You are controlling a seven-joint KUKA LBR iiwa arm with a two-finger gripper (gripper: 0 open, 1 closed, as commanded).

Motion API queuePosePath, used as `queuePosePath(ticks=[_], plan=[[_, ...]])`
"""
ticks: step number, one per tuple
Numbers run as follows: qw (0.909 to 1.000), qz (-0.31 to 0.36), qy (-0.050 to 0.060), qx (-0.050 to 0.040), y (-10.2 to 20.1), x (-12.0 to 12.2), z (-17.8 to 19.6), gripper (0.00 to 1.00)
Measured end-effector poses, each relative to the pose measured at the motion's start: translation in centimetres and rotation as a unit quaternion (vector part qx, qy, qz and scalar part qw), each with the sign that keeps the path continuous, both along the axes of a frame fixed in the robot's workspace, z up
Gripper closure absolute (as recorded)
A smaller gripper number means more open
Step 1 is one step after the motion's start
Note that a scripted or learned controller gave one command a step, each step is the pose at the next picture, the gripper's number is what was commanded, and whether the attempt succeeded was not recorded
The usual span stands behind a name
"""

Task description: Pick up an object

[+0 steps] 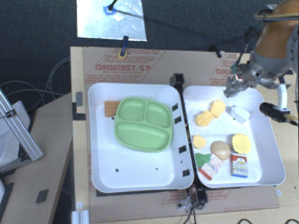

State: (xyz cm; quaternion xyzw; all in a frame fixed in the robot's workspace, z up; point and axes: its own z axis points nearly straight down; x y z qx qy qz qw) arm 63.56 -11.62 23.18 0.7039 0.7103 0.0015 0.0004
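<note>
Nearest the camera, at the front of the right bin (275,171), a small red-and-white carton (238,165) lay flat, and just beside it to the left a red-white packet (212,166) rested partly over a green leafy item (202,159). Behind them sat a beige round piece (220,149), a small yellow disc (199,141) and a bright yellow piece (241,143), all close together. Further back were two pale yellow ridged pieces (210,114) touching each other, and a white-grey small object (239,113) alone near the back right. The left bin (100,171) carried a green divided plate (143,124) with an orange-brown flat thing (110,108) partly under its edge.

The gripper (235,84) hung over the back rim of the right bin, w/ nothing visible between its tips. If they were spread or pressed together I could not tell; that part was too blurred & dark.

No object was lifted yet; all candidates lay on the bin floor, in front of and below the tool.

Risks, as I judged: the front group was crowded, so a descent there could push neighbours or catch two things at once. The flat carton and packet gave little height to pinch, so a slip was probable. The gripper was also near the bin's back wall, so going straight down could strike the rim. The white-grey object was the most isolated, prob. the safest target.
</note>
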Motion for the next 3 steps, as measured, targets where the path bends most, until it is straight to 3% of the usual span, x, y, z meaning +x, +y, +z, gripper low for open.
queuePosePath(ticks=[1, 2, 3], plan=[[1.0, 0.0, 0.002, 0.0003, 4.3, -3.2, -1.3, 1.0], [1.0, 0.0, 0.001, 0.0007, 9.4, -5.5, 0.0, 1.0], [1.0, -0.005, 0.002, -0.0009, 8.1, -5.3, -1.8, 1.0]])
